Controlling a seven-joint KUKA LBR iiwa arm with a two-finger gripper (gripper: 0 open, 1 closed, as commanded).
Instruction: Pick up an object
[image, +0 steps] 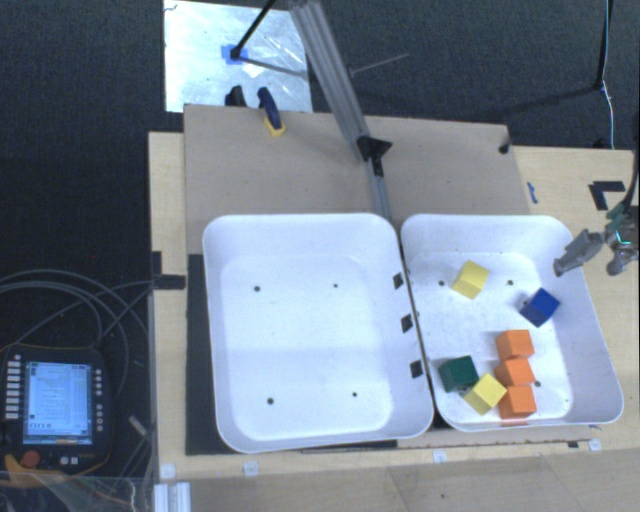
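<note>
Gripper (600, 250) hangs at the right bin's (585, 345) far right rim, can't tell if the fingers are released or clenched tbh, and the blue cube (540, 306) is nearest, just down-left of it inside the bin, w/ the rest further.

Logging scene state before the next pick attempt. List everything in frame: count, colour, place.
white bins: 2, white, side by side on the bench; blocks lie in the right one.
yellow blocks: 2, one upper middle of the right bin, one near its front edge.
blue block: 1, right bin, right of centre.
orange blocks: 3, in a near-vertical row in the right bin's front right.
green block: 1, dark green, right bin front left, beside the lower yellow block.
teach pendant: 1, black with lit screen, lower left off the bench.
clamps: 2, at the bench's back edge.
gripper: 1, grey, over the right bin's upper right rim.
</note>
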